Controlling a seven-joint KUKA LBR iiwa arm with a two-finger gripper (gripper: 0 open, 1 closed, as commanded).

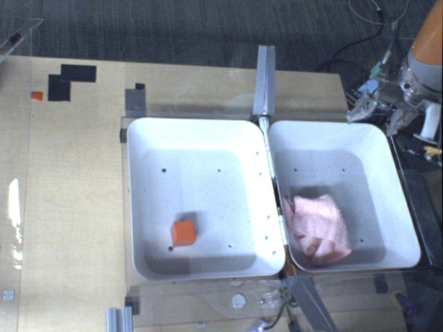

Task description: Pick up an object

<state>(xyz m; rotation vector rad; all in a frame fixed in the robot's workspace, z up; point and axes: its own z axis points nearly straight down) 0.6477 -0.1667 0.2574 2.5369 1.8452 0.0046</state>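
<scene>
Though crumpled, pink cloth (pixel 318 228) long axis front-to-back, right bin (pixel 387 159).

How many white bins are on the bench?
2. The left bin holds an orange block; the right bin holds a pink cloth. They sit side by side.

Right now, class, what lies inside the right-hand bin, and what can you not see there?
The right-hand bin holds one crumpled pink cloth in its near left corner. The bin floor under the cloth is covered, so anything beneath it cannot be seen.
</scene>
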